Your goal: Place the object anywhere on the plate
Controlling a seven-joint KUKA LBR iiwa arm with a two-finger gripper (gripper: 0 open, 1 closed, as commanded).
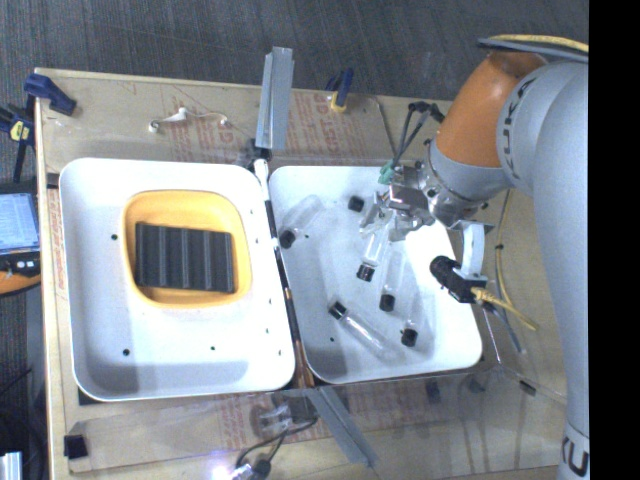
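Tool (385, 218) hung low in the right bin (460, 353) among clear tubes (372, 253) — its grip impossible to tell; plate (185, 208) sat unobstructed.

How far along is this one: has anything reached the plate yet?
Nothing looks done: the yellow plate in the left bin carries just a dark ridged block. In hand: the gripper is low over the right bin, by the clear tubes with black caps; whether it holds one I cannot tell. Left: secure a tube, carry it across, and set it on the plate.
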